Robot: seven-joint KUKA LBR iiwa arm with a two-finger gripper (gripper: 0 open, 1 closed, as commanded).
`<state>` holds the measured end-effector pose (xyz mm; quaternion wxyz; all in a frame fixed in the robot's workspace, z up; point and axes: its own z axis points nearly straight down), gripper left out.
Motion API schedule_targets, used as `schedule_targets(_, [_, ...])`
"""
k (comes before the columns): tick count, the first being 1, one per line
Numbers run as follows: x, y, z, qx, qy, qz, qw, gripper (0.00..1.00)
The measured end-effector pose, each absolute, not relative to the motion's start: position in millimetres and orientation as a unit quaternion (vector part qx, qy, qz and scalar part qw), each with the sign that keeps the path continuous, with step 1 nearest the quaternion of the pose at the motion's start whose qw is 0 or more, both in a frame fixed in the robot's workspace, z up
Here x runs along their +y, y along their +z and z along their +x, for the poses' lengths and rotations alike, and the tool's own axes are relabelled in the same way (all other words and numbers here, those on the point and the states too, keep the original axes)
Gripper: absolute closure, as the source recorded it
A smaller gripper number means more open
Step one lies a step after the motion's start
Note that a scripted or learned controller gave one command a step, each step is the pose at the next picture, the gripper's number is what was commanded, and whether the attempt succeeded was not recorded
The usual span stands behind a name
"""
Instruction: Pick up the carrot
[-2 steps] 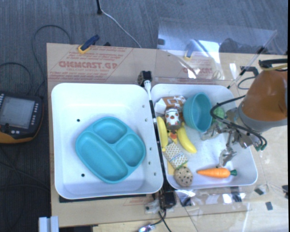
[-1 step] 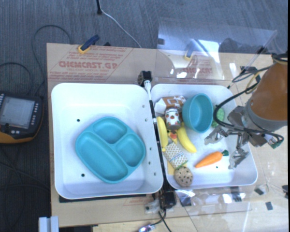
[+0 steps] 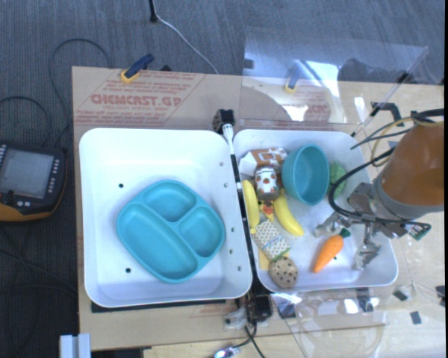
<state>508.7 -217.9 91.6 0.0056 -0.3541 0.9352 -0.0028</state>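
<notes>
A: Report the position of the carrot (image 3: 328, 253).

B: The carrot lies in the right bin (image 3: 384, 271), lower right of the frame, near the bin's bottom edge; its orange body slants, with the green top pointing to the upper right; it rests apart from the banana (image 3: 286, 215) to its left and the speckled cookie (image 3: 284, 272) at lower left.

A: Report the gripper (image 3: 351, 241).

B: The gripper sits at the right of the frame, just above and right of the carrot; one of the fingers (image 3: 368, 252) reaches down beside the carrot's right side; the fingers stand spread and released, and nothing is between them.

A: Other contents?

B: A teal bowl (image 3: 306, 173) occupies the upper part of the right bin; a blue divided plate (image 3: 170, 230) lies in the left bin (image 3: 104, 162); both bins rest on the surface (image 3: 134, 99).
</notes>
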Motion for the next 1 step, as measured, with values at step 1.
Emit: schedule_targets(1, [-180.8, 92.2, 502.2, 0.941, -0.0068, -0.339, 0.008, 0.0])
